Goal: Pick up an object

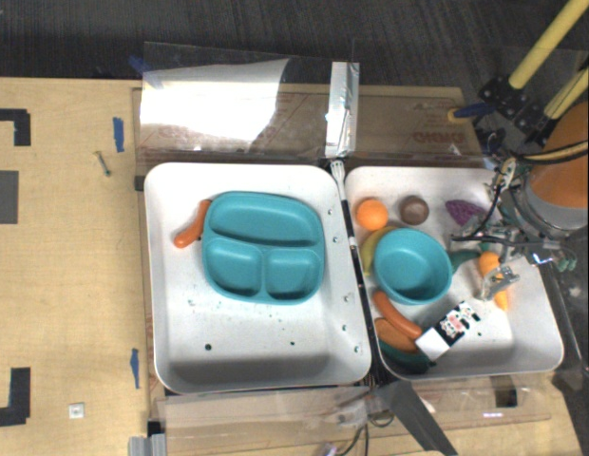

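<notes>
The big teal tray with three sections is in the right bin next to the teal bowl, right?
Not quite. The camera view shows the teal three-section plastic tray in the left white bin. The round teal bowl sits in the right white bin.

Both white bins (pixel 180 350) look like smooth, faintly glossy plastic. Teal divided tray (pixel 263 245) and teal bowl (pixel 413 264): plastic, satin sheen. Bench top (pixel 57 283): matt wood.

No words or numbers can be read here. The small white box (pixel 448 330) bears black and red marks, too blurred to make out.
</notes>
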Available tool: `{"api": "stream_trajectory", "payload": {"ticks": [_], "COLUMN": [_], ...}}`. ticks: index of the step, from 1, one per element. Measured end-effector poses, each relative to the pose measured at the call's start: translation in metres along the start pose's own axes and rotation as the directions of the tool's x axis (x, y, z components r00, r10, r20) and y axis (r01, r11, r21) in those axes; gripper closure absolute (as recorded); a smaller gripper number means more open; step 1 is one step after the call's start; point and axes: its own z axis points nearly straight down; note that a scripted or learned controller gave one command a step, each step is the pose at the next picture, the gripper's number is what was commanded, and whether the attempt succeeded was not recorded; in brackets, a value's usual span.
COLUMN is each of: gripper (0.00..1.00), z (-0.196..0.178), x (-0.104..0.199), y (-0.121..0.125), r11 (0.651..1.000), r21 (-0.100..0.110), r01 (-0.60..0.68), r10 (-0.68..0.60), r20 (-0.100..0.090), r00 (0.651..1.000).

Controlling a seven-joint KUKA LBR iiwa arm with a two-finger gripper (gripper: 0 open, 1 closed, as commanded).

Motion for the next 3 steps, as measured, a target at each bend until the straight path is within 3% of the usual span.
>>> {"api": "stream_trajectory", "payload": {"ticks": [1, 2, 3], "gripper": [1.0, 1.0, 0.0], "z": [-0.014, -0.001, 0.0], "x": [-0.005, -0.029, -0.029], "y": [0.0, 0.025, 0.027], "r11": [1.0, 0.979, 0.979], "r21": [0.006, 0.006, 0.002], "r01": [0.001, 0.203, 0.203], "r10": [-0.001, -0.203, -0.203], "r20": [0.014, 0.002, 0.002], "r00": [1.0, 0.979, 0.979]}}
